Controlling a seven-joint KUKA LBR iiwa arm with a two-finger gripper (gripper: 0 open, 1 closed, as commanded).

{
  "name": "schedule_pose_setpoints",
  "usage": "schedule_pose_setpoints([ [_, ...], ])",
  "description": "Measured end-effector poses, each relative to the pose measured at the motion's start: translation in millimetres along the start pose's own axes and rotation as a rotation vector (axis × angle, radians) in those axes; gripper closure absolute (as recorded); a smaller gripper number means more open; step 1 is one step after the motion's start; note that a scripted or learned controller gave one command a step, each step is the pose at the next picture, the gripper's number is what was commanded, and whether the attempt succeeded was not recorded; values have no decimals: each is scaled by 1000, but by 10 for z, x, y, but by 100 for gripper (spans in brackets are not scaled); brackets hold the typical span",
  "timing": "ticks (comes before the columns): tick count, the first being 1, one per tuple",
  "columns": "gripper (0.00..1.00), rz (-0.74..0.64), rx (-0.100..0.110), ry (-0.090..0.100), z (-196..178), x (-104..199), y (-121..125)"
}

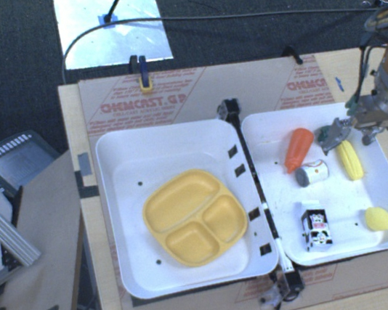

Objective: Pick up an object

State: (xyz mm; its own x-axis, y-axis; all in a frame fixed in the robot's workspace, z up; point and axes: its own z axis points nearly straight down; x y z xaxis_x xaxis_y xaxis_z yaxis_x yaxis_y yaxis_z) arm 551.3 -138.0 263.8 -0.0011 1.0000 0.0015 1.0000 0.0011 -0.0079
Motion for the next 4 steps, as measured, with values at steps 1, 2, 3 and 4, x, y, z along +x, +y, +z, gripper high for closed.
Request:
schedule_pose_setpoints([
  [1,0,-2,-10,-2,-50,1,19],
  [2,0,-1,-6,-1,430,30,114],
  [3,0,0,-5,-1,940,65,20],
  [4,0,0,-4,0,1546,120,-28],
])
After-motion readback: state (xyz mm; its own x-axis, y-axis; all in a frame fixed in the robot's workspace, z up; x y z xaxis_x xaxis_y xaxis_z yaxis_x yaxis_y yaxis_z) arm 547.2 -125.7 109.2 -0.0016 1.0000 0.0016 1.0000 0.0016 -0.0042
